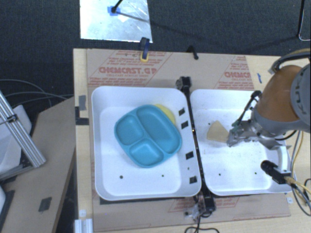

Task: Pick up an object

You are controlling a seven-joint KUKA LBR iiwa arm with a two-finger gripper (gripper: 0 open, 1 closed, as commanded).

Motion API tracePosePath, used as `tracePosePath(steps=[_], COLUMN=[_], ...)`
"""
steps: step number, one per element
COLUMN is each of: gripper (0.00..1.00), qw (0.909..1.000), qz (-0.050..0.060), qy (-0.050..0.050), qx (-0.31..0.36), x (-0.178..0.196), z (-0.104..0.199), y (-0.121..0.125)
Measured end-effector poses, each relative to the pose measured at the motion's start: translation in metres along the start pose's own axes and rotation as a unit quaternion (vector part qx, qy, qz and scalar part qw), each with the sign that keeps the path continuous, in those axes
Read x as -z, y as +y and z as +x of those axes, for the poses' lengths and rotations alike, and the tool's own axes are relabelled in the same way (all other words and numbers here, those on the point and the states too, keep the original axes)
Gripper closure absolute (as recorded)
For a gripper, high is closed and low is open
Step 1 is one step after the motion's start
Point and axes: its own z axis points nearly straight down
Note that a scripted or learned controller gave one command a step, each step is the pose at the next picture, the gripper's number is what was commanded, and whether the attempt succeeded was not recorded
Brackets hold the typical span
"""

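Left of the jaws, well apart, a blue tray (148,141) hides a yellow item (166,112); a tan wedge (217,131) lies just left of the gripper (234,137), whose opening cannot be told.

Lighting is even and fairly bright, diffuse from overhead. The two white bins (104,178) read near overexposed, their floors losing surface detail. A metal sheet (115,12) at 11 o'clock shows patchy glare. Shadows are soft and short: a faint one under the blue tray (147,135) toward 6 o'clock, another beneath the arm (279,101) at 3 o'clock. The dark floor surround at 12 o'clock is underexposed and grainy. Overall focus is slightly soft; printed lettering on the cardboard (127,71) stays legible. The arm's edges look mildly blurred.
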Motion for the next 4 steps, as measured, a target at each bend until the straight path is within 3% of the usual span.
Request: tracePosePath(steps=[1, 2, 3, 4], gripper=[1.0, 1.0, 0.0, 0.0], qw=[1.0, 1.0, 1.0, 1.0], qz=[-0.004, -0.003, -0.002, -0.006], qy=[0.0, 0.0, -0.002, 0.001], qx=[0.003, 0.003, -0.003, 0.002], x=[0.09, 0.133, 0.13, 0.219], z=[0.106, 0.192, 0.185, 0.274], y=[-0.024, -0.045, -0.045, -0.044])
